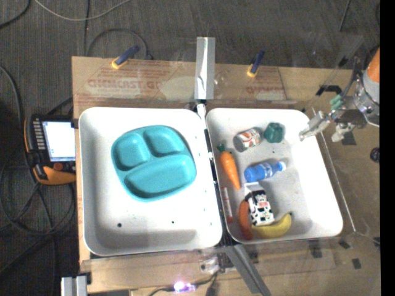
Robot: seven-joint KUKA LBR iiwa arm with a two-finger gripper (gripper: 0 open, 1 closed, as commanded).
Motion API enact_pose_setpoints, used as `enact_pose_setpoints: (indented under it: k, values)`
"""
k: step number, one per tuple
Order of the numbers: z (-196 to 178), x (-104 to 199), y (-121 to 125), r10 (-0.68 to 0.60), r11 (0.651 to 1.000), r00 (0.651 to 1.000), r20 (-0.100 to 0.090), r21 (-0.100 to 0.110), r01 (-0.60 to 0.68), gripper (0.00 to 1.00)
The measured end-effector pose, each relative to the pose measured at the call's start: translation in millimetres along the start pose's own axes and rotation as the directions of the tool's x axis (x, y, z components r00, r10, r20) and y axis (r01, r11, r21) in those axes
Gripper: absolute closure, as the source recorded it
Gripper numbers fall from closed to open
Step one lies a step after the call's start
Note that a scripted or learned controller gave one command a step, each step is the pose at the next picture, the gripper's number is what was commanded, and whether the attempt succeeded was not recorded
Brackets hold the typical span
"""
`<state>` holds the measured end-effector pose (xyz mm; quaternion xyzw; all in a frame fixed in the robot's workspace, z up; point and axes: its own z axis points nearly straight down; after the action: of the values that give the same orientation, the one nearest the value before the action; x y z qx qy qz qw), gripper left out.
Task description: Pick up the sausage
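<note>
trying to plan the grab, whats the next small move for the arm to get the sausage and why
Probably swing the gripper left and toward the near edge of the right bin. It hangs at that bin's far right rim, while the sausage lies at the near left, wedged between the bin wall, the cow-patterned carton and the banana, so it must first get above it.

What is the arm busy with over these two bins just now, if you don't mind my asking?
The arm's gripper sits at the right bin's upper right rim, holding nothing. Its target, the sausage, lies untouched in that bin's lower left, beside the banana. The left bin holds a teal divided plate.
</note>
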<state>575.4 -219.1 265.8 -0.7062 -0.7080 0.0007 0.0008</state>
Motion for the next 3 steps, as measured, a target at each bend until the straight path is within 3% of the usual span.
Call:
enact_pose_setpoints:
  k: [1, 2, 3]
  values:
    - [72, 75, -47, 0.031, 1.0, 1.0, -0.001, 0.002, -0.031, 0.0]
    - [76, 257, -92, 0.098, 0.995, 0.995, 0.0, 0.003, -0.098, 0.0]
    - [83, 133, -91, 0.082, 0.997, 0.997, 0.003, 0.001, -0.082, 0.0]
